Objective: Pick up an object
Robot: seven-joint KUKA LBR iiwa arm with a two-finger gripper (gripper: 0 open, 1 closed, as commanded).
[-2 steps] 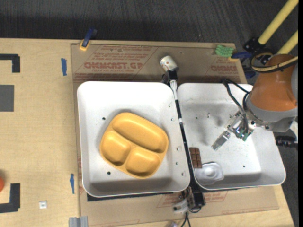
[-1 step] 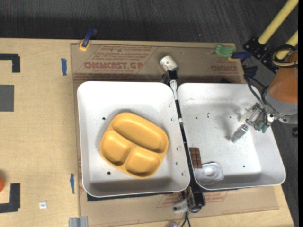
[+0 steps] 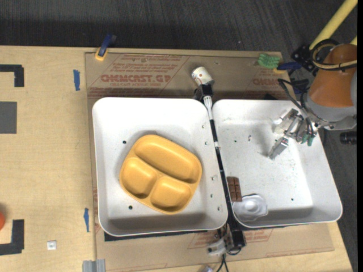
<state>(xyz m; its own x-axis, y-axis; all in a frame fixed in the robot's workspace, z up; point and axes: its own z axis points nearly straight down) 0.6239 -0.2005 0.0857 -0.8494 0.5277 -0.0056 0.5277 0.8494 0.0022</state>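
Most of the right bin's (image 3: 317,200) floor lay bare, while the left bin (image 3: 108,152) was largely taken up by a yellow tray (image 3: 161,173). A clear cup (image 3: 250,206) sat at the right bin's near-left corner. The end effector (image 3: 282,143) hung over the right bin's far side, well apart from the cup and holding nothing; whether it was released or clenched I cannot tell.

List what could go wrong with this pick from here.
1. The gripper is over bare floor of the right bin, so a close there would likely grab nothing.
2. The clear lid-like object lies against the bin's near-left corner, awkward for finger access.
3. The yellow divided tray looks broad and smooth, possibly too wide to grip.
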